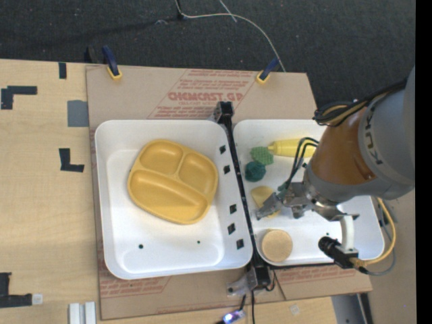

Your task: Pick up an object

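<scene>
The arm's gripper point(270, 206) is down in the right bin point(368, 245), seemingly closing in on a pick; how far its fingers are parted, or whether they have anything, cannot be told. A pale yellow wedge point(261, 195) lies right at the fingertips, the likely target. Beyond it sit a knobbly green ball point(254, 171), and below a flat tan disc point(276, 244). Next comes a firm close, then lift.

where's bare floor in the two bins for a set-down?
Left white bin: a bare strip along the near edge and near-left corner, below the yellow divided plastic plate. Right white bin: crowded; green block, teal ball, yellow wedge and tan round disc cluster by the divider, with the gripper among them.
</scene>
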{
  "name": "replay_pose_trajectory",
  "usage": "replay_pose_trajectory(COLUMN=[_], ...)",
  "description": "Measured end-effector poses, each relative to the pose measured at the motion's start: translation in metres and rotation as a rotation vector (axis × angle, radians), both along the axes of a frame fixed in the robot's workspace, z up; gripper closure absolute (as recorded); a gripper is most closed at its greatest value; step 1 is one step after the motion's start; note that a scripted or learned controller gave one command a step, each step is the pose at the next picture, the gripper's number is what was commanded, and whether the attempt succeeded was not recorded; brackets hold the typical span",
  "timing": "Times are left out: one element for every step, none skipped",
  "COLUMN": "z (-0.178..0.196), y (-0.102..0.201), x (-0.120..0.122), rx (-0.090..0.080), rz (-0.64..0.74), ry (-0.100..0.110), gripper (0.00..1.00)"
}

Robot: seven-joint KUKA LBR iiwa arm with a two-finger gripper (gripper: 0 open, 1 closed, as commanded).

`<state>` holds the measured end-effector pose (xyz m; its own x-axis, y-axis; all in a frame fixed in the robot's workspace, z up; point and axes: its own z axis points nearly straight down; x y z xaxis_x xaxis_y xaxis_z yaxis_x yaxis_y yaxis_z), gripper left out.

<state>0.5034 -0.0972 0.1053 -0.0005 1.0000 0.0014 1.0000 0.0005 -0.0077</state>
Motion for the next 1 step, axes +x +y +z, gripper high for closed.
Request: replay_pose_trajectory(z=[0.0129], y=[0.0007], x=[0.0004], rx=[0.000], rz=[0.001], ry=[-0.003], gripper=[1.00])
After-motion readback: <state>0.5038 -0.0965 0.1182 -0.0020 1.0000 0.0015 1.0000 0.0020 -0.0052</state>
